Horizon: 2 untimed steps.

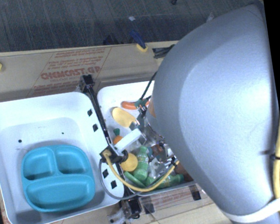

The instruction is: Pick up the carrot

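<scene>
carrot [128, 105] – short orange stub, smooth, lying near back wall of right bin [107, 97], just behind pale yellow piece [123, 117], mostly tucked under my arm [223, 112]

my claw [150, 144] down over toy food pile in right bin – can't tell if it's clenched or released, too much clutter around it

cardboard [60, 68] under bins has red print, looks like "CHEMCAST GP", rest too blurry

left bin [0, 156] holds blue divided plate [59, 176]

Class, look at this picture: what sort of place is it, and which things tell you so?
Probably a robot test bench in a lab: two white bins sit on a clamped board, a grey robot arm reaches in, and toy food fills one bin.
</scene>
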### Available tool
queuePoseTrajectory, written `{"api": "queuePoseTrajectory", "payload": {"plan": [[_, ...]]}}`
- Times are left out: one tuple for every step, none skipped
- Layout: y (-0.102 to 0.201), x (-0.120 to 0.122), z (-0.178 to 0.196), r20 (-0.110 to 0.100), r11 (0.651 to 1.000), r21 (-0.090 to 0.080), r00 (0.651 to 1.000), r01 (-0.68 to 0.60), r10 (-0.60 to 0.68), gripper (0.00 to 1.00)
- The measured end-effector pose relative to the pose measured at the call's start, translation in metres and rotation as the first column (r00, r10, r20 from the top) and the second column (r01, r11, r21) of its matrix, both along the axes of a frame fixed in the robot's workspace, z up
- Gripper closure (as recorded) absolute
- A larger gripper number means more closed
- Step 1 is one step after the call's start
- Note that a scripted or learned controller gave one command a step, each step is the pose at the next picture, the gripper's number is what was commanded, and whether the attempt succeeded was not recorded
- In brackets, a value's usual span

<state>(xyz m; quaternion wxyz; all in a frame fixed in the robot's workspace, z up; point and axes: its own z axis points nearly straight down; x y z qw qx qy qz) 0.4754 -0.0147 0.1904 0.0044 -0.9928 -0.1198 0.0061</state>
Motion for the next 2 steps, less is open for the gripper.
{"api": "queuePoseTrajectory", "payload": {"plan": [[0.027, 0.018, 0.0, 0.001, 1.0, 0.001, 1.0, 0.026, -0.026, 0.0], [0.021, -0.001, 0.0, -0.002, 1.0, 0.0, 1.0, 0.026, -0.026, 0.0]]}}
